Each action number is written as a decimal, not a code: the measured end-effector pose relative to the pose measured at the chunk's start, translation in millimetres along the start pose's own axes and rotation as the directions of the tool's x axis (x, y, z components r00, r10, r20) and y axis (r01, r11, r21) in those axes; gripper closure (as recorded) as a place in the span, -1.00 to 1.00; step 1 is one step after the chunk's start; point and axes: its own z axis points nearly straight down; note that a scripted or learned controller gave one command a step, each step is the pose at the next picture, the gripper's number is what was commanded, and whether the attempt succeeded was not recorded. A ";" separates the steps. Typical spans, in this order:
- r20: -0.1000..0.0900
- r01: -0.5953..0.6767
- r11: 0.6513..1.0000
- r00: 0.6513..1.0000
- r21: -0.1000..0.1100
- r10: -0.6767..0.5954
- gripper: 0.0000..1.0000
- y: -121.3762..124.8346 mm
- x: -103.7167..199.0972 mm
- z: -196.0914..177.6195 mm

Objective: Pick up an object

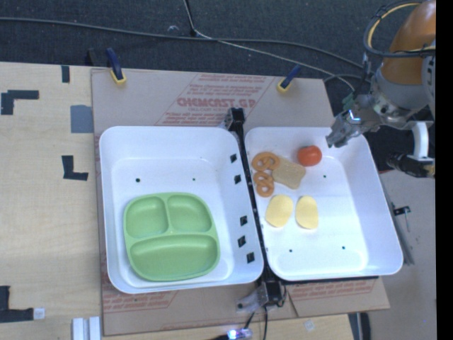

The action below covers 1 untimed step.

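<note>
Over the right bin's point(375, 190) far corner hover the fingers point(338, 137), seemingly nearly closed and empty, near the tomato point(309, 155).

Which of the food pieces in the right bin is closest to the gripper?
The red tomato. It lies at the bin's upper right, just below-left of the gripper. The pretzels, the bread slice and two yellow pieces lie farther left or lower.

A robotics lab bench: two white bins point(320, 261) sit on a cardboard sheet point(212, 98) fixed by blue-and-yellow clamps point(114, 66) at the far edge. Black tape marks point(71, 168) dot the wooden tabletop on the left, and cables point(191, 20) trail over dark carpet beyond.
</note>
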 end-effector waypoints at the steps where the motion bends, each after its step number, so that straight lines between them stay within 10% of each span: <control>1: -0.001 0.004 1.000 1.000 0.003 -0.004 1.00 -6.5 60.8 -7.4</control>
